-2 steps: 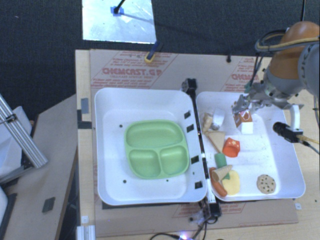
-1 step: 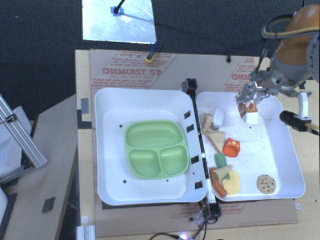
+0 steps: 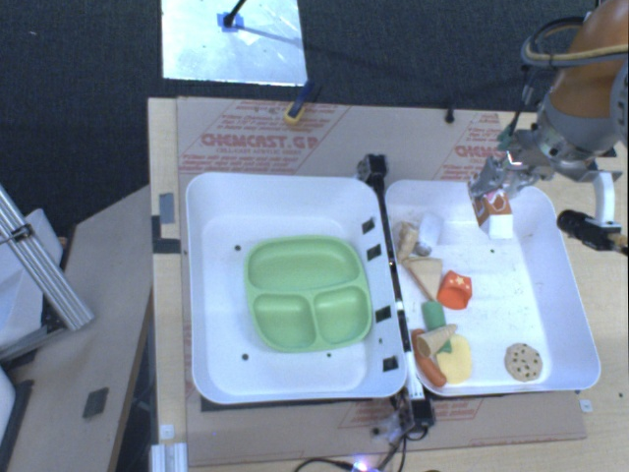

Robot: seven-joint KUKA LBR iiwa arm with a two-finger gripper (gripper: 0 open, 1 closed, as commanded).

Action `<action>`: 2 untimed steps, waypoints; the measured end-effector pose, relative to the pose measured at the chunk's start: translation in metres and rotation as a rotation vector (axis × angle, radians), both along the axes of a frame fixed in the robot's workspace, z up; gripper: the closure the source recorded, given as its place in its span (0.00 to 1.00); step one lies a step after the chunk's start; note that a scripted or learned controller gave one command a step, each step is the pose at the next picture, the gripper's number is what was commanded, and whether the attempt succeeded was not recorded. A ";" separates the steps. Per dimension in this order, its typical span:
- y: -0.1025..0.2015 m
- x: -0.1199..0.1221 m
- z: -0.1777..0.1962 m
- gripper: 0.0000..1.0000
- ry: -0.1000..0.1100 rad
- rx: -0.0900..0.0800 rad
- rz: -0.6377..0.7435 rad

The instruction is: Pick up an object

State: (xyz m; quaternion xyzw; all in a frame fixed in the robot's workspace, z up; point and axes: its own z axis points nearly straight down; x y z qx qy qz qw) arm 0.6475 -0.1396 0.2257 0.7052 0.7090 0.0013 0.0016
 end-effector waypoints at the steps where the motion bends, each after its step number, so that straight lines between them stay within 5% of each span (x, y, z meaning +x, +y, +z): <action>1: 0.062 -0.001 -0.005 1.00 0.003 0.002 0.005; 2: 0.124 0.001 0.001 1.00 0.002 0.003 0.005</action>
